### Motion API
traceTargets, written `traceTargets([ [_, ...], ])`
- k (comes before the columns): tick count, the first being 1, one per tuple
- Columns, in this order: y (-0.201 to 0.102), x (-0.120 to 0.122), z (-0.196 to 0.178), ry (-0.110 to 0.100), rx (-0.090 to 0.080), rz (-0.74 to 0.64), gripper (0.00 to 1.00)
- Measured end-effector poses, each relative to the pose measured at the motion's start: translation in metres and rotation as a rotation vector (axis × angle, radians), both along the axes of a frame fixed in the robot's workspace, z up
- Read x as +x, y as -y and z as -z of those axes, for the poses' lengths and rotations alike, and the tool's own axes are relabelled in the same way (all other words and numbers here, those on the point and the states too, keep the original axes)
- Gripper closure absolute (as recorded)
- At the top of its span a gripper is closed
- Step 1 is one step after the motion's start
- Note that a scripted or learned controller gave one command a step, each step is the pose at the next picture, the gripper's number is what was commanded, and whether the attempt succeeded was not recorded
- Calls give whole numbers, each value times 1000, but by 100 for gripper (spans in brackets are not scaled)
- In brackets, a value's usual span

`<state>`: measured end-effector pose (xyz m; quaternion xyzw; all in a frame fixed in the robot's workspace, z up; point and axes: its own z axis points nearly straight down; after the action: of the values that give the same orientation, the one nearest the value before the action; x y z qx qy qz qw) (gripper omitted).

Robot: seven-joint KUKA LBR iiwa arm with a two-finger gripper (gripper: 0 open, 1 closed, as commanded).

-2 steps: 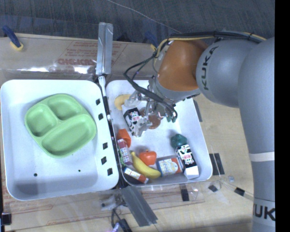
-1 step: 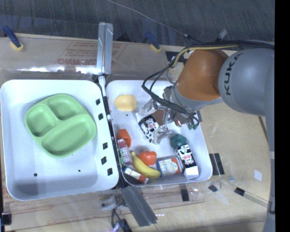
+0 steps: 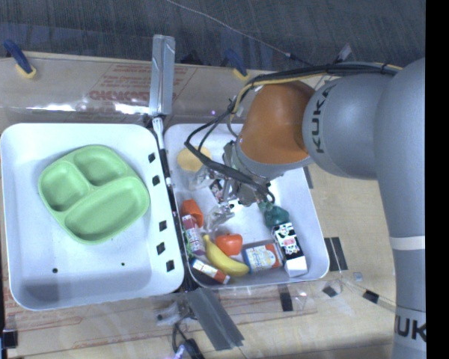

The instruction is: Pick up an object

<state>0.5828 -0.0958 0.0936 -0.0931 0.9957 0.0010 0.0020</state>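
Banana (image 3: 226,258): lying in the right bin (image 3: 314,234), near its front edge.
Direction: sitting at about 6 o'clock from the gripper (image 3: 226,200).
Long axis: running from 10 to 4 o'clock.
Neighbours: red object (image 3: 228,243) touching; milk carton (image 3: 288,245) at 3 o'clock.
Gripper closure: cannot tell.

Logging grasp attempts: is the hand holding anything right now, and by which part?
Cannot be told: the hand is low in the right bin among the items, none visibly gripped.

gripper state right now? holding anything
Gripper: down in the right bin above the clutter; open or shut cannot be told, and nothing is visibly held.
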Motion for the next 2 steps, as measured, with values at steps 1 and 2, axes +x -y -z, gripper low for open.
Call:
traceTargets([
  [1, 50, -28, 1, -3, -3, -108, 0],
  [2, 117, -27, -7, -1, -5, -183, 0],
])
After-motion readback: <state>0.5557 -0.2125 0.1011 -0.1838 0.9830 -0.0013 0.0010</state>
